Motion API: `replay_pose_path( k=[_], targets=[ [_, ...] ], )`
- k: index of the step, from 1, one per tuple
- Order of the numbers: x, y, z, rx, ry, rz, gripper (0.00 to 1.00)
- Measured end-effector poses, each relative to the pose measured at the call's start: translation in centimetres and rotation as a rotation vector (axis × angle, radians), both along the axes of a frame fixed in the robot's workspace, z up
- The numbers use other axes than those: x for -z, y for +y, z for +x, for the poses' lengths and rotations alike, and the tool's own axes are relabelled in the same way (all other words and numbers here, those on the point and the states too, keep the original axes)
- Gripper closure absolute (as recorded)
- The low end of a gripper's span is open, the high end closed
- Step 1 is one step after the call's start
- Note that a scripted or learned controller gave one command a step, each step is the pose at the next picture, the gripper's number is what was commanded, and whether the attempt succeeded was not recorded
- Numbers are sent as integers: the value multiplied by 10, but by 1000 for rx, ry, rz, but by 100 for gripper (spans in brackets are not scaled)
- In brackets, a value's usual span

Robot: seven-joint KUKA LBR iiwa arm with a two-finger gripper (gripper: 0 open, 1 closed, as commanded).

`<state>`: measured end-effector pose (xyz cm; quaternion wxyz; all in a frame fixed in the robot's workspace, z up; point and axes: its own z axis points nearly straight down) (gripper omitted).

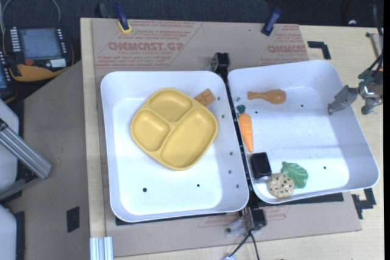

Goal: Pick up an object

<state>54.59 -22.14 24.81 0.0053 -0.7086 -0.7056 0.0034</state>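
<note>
The right bin (317, 79) holds several items. A tan wooden drumstick-shaped piece (268, 96) lies at the back left, and an orange carrot (245, 130) rests along the left wall. At the front left are a black block (261, 165), a speckled cookie (281, 185) and a green leafy piece (297, 172). My gripper (354, 105) hangs over the right rim of this bin, open, with nothing between its fingers (340, 100). It is far to the right of all the items.
The left bin (164, 192) carries a yellow divided plate (174, 128) with a small brown block (205, 97) at its upper right edge. Clamps (124, 25) hold the cardboard sheet under both bins. A pendant screen (38, 45) sits far left.
</note>
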Motion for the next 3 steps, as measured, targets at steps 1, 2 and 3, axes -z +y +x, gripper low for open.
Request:
replay_pose_path(
  k=[1, 2, 3],
  targets=[
    [-7, 1, 3, -4, -13, -4, 0],
    [50, 7, -5, -4, -6, 0, 0],
    [97, 1, -1, -6, -8, 1, 0]
  ],
)
